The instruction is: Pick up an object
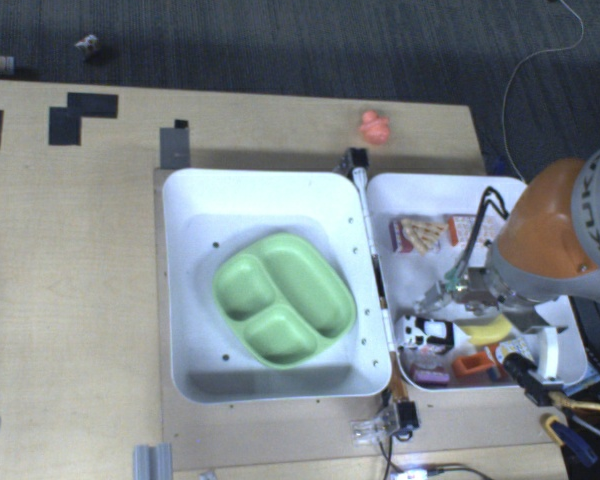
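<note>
Clenched or released, the gripper [452,298] does not let me tell: its tip is low in the right bin [380,208], at the frame's lower right, and the arm's orange band [540,233] crowds the view. The candidates for picking lie packed beneath and around it: a yellow piece [486,329], an orange piece [470,365], a black-and-white item [426,333] and a purple one [432,376], with a snack packet [420,234] higher up. Nothing is visibly held. The likely failure is closing on two touching items at once, or nudging them aside and coming up bare. A green plate [280,298] lies in the left bin [180,268].
</note>
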You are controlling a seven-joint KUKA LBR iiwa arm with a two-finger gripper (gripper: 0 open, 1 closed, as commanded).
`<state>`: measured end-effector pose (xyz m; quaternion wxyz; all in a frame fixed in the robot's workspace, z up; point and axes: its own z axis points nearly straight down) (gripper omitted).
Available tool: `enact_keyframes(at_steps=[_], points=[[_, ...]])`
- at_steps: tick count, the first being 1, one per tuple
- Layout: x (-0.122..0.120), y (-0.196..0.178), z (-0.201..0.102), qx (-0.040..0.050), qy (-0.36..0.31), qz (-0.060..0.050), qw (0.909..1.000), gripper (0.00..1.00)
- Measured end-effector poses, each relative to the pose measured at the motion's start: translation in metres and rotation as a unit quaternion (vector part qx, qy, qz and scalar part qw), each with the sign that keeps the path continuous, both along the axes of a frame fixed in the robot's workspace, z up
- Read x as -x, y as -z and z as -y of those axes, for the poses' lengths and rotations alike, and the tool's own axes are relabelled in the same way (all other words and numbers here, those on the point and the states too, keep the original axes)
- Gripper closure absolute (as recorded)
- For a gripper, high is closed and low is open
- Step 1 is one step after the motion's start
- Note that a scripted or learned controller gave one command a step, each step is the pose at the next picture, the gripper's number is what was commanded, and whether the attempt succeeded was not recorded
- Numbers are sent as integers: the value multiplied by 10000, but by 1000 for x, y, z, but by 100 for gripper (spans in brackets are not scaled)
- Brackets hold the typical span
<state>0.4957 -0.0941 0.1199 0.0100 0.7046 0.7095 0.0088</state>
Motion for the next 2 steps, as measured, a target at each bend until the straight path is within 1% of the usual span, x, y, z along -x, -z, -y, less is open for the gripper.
enact_keyframes(at_steps=[1,2], points=[[-62,33,-10,-8,12,-96,10000,0],[-64,21,-11,-5,-11,-63,10000,100]])
